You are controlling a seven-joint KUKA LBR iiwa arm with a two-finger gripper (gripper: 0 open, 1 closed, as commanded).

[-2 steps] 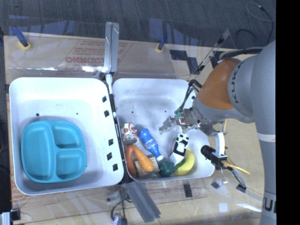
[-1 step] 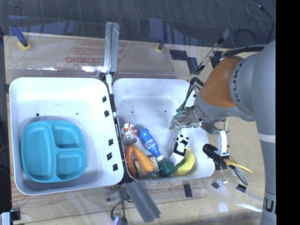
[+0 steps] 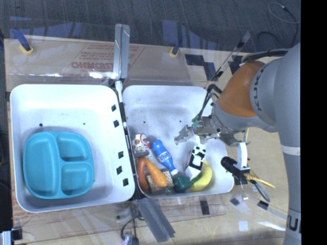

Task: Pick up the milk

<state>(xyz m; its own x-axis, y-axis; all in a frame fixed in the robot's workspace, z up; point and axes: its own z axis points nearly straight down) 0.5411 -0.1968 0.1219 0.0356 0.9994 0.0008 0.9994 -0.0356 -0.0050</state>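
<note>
The milk (image 3: pixel 196 158) is a small carton with black and white cow patches. It stands in the right bin (image 3: pixel 163 103) near the front right corner, just above a yellow banana (image 3: pixel 204 178). My gripper (image 3: pixel 195 133) hangs directly behind and above the carton, a short gap away from its top. The orange band of the arm (image 3: pixel 240 93) is to the gripper's right. Nothing is visibly held.
Left of the milk lie a blue bottle (image 3: pixel 162 155), a red and white can (image 3: pixel 140 144), a carrot (image 3: pixel 154 171) and a dark green item (image 3: pixel 181 182). The left bin (image 3: pixel 61 103) holds a teal divided tray (image 3: pixel 57 163).
</note>
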